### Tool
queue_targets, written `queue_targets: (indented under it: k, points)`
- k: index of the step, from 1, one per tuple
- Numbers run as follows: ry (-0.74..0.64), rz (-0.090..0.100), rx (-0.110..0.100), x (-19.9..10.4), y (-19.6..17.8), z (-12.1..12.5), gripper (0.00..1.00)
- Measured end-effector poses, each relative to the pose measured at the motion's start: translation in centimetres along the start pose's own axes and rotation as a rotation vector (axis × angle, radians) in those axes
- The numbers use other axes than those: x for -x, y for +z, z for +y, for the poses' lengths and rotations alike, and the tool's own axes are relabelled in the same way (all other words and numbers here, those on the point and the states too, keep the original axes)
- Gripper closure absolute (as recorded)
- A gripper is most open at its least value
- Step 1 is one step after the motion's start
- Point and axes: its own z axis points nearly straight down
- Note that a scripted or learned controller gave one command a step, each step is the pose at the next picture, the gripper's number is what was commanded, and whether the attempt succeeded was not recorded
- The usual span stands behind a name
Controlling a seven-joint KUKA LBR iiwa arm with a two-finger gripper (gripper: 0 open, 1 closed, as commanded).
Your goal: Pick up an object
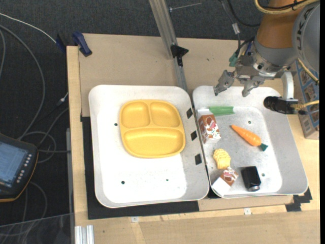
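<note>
Camera view: jaws (235,86) spread, metal fingers; tapered orange carrot (247,135), glossy black block (251,178).

A single fixed camera looks down from above the pale wooden bench (142,50) at a slant, far enough back to take in both shallow white plastic bins, the left bin (101,136) and the right bin (284,151), with dark carpet beyond. The grey, orange-banded arm (284,19) enters from the frame's upper right.
</note>
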Motion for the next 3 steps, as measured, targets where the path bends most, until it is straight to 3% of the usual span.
queue_targets:
  k: [1, 3]
  points:
    - [0.000, 0.000, 0.000, 0.0, 0.0, 0.0, 0.00]
    - [0.002, -0.001, -0.005, 0.5, 10.9, 1.6, 0.00]
